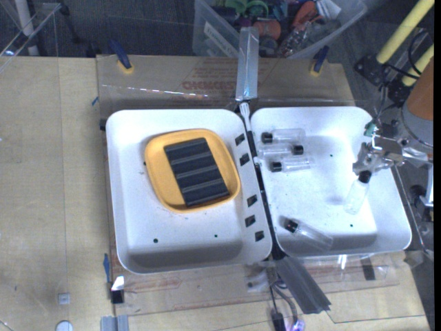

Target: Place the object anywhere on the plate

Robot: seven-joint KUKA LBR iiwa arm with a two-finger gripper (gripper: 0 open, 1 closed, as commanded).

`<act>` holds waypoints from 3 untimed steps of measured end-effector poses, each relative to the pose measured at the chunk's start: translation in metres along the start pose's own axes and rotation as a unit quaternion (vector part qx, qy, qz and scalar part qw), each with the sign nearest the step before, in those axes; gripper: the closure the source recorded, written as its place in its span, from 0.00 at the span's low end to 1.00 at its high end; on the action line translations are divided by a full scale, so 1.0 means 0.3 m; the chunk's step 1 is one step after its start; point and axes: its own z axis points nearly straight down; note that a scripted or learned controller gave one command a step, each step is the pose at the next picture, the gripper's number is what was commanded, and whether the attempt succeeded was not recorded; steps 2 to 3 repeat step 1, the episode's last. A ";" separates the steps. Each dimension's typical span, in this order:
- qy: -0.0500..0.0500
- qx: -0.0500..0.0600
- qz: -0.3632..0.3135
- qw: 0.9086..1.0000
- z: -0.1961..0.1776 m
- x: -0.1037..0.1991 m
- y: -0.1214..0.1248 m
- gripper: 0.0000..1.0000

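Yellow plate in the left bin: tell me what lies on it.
A black ribbed rectangular block lies on the yellow plate; the plate's middle underneath is covered.

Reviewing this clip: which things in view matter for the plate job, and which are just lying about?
Job: gripper; clear vial hanging beneath it; yellow plate in left bin.

Lying about: three vials, right bin's upper left; one vial near its front; clutter tub behind.
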 end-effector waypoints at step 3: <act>0.000 0.000 0.000 1.000 0.000 0.000 0.000 0.00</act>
